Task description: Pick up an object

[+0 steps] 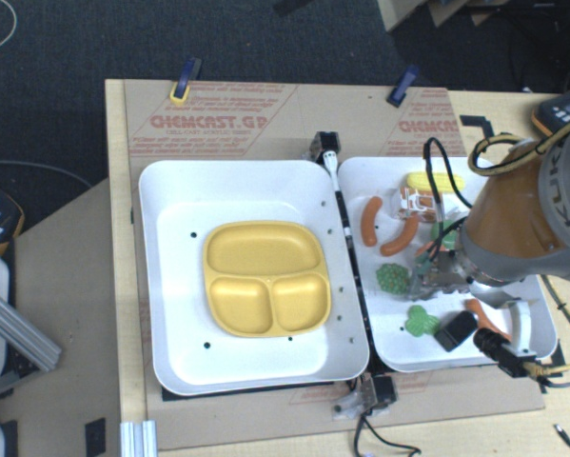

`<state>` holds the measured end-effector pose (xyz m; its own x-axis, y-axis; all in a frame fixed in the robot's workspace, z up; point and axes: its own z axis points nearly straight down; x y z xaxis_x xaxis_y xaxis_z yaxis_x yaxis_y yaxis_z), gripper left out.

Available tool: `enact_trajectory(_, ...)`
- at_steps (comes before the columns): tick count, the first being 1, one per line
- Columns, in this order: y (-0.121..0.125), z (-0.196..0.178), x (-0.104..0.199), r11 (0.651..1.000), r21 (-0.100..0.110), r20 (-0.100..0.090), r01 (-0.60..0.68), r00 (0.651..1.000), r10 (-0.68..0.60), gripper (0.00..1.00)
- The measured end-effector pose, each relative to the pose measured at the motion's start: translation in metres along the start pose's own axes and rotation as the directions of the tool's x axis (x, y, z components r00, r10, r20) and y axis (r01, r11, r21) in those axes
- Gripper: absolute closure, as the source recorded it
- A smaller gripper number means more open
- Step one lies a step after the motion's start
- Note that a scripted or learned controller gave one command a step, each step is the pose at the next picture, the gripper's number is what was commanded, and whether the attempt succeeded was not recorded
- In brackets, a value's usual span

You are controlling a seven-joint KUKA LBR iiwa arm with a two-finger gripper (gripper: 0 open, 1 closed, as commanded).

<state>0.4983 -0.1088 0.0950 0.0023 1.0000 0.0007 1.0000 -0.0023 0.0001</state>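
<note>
So the arm reaches in from the right and the tool sits low over the right bin. It's just beside a dark green lumpy piece that looks like toy broccoli. From this angle there's no telling whether the tool is released or clenched, and nothing can be seen gripped in it.

The dark green piece lies in the left half of the right bin, about midway up, close to the divide between the bins. It's a roundish, bumpy blob, so it has no real long axis and doesn't point anywhere in particular.

Plenty of clutter around it. A lighter green piece lies just below. Two orange-red sausages sit above: one runs roughly top to bottom, and the other slants from lower left to upper right, near the tool. A yellow piece lies at the far end, partly behind cables, and an orange bit pokes out under the wrist.

The left bin has a yellow divided tray lying flat in the middle. Both bins sit on the bench.
</note>
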Motion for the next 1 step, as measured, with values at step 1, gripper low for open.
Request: enact_trajectory(1, -0.0052, -0.0587, 0.0059, 1.0, -0.006, 0.002, 0.004, 1.0, -0.004, 1.0)
